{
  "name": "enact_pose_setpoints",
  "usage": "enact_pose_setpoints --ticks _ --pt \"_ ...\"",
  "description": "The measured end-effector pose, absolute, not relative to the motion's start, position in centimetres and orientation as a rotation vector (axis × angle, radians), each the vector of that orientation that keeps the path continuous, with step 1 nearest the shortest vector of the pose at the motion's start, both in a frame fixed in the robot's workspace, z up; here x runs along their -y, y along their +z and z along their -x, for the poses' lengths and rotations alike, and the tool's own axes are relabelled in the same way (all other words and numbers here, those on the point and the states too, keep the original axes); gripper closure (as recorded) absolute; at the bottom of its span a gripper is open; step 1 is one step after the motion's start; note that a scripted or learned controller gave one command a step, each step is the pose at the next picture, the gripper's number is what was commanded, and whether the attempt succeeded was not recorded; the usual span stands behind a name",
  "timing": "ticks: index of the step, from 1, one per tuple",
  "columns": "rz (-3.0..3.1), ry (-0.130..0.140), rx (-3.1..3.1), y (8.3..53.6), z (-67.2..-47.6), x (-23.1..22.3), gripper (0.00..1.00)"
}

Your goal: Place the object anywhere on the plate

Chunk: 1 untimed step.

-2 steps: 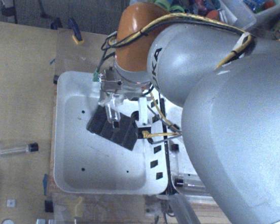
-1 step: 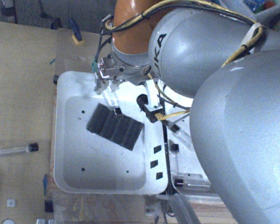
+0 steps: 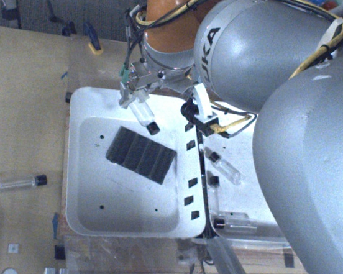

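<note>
The grey arm (image 3: 278, 85) with its orange band (image 3: 172, 14) is reaching in from the right and is hanging over the far edge of the left white bin (image 3: 73, 170); the jaws (image 3: 132, 100) are pointing down at the bin's upper rim, and between them a small clear vial with a black cap (image 3: 144, 117) is sitting; the jaws are clenching on this vial, its capped end sticking out towards the lower right. Just below the vial a dark ribbed plate (image 3: 141, 154) is lying flat on the bin floor, a little tilted, near the middle of the bin; the vial is hanging just beyond the plate's upper edge and I cannot tell if it is touching the bin. The right bin (image 3: 240, 233) is lying beside the left one and is mostly covered by the arm; inside it a second clear vial (image 3: 223, 166) is lying near the dividing edge, and a third vial (image 3: 233, 223) is lying closer to the near rim. Out on the tan surface (image 3: 22, 82), left of the bins and well apart from them, one more capped vial (image 3: 21, 181) is lying on its side. Along the edge between the two bins a row of small black squares (image 3: 192, 183) is running.
</note>
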State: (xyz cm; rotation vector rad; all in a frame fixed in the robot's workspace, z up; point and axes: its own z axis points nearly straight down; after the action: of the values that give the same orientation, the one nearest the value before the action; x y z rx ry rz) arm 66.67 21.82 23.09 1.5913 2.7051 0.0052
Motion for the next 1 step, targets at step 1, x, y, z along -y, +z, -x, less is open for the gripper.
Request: enact_pose_setpoints --ticks 1 --pt "-1.215 0.006 -2.892 26.61 -66.7 -21.45 1.0"
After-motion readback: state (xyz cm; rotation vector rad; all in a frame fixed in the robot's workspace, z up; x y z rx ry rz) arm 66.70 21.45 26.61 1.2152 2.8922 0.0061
